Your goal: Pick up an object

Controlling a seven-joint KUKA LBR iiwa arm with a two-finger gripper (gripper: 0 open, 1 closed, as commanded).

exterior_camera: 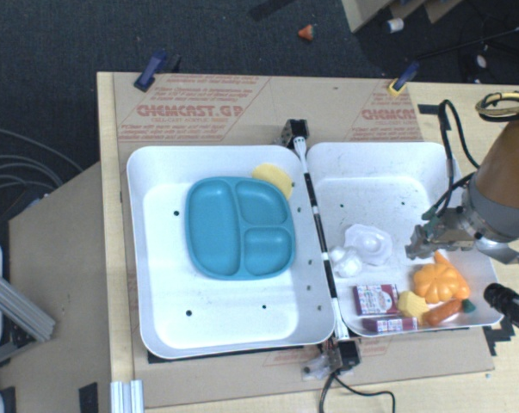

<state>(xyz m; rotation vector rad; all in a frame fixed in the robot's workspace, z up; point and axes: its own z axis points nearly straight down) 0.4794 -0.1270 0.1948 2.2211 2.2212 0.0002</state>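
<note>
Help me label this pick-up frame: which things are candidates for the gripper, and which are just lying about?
Candidates, right bin:
orange toy
clear plastic piece
small red-and-white box
yellow piece
gripper, just above the orange toy

Lying about:
blue divided tray and yellow item, left bin
blue clamp

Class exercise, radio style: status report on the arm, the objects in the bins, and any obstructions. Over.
Gripper low over right bin, just above orange toy; nothing seen held. Red carton and clear plastic piece nearby, crowded. Blue tray in left bin.
</note>
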